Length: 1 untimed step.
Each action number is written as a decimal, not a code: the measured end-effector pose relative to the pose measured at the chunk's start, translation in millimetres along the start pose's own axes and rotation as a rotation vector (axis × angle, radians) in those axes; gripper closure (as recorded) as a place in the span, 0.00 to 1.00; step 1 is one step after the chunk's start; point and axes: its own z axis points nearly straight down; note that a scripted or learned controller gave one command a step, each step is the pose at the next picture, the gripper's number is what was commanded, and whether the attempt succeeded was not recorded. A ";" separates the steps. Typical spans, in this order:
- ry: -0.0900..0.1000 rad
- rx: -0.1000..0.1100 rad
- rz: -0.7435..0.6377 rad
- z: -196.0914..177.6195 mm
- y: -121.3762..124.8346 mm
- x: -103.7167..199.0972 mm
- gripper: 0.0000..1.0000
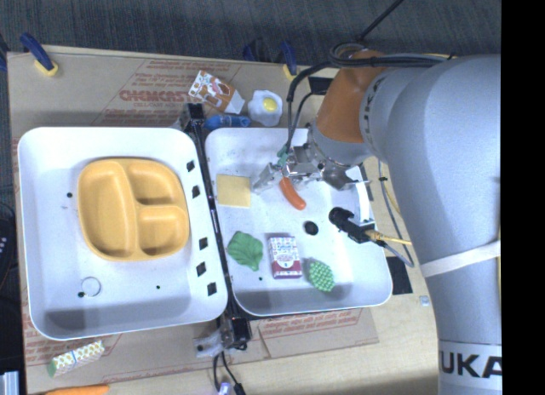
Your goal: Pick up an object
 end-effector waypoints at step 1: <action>0.000 0.002 -0.004 -10.4 0.4 0.1 1.00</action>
